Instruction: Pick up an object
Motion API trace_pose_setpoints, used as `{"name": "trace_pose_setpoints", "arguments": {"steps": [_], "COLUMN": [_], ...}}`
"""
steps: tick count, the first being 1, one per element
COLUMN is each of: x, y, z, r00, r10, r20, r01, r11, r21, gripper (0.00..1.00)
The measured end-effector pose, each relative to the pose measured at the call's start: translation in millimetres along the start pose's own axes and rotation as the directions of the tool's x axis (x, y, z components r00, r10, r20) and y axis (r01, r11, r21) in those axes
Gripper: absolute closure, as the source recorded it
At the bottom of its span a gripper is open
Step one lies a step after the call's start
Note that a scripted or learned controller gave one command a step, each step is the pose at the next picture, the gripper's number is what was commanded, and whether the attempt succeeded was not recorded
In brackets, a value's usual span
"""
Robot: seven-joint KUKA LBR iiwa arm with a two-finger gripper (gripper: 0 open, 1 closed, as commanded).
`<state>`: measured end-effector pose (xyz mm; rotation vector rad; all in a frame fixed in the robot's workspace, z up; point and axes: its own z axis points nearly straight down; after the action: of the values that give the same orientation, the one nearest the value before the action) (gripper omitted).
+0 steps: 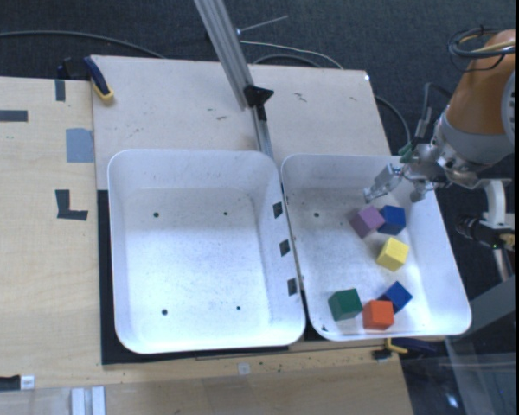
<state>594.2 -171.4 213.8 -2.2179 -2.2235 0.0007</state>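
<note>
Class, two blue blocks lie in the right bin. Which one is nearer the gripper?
The upper blue block, touching the purple block, just below the gripper. The other blue block sits beside the orange block.

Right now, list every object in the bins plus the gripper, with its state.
gripper: above right bin's far side, holding nothing visible.
purple block: resting, touching blue block.
blue block: resting.
yellow block: resting, apart.
green block: resting.
orange block: resting beside second blue block.
</note>
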Motion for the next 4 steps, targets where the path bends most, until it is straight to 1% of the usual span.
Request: {"name": "trace_pose_setpoints", "arguments": {"steps": [1, 2, 3, 4], "x": [7, 9, 68, 138], "y": [5, 3, -45, -4], "z": [98, 93, 115, 18], "r00": [1.000, 1.000, 1.000, 1.000], "r10": [0.001, -0.001, 0.001, -0.006], "r20": [0.002, 0.000, 0.006, -0.001], "r01": [-0.001, 0.001, -0.001, 0.006], "r11": [1.000, 1.000, 1.000, 1.000], "r21": [-0.007, 0.002, -0.015, -0.008], "gripper": [0.00, 1.00, 1.00, 1.00]}}
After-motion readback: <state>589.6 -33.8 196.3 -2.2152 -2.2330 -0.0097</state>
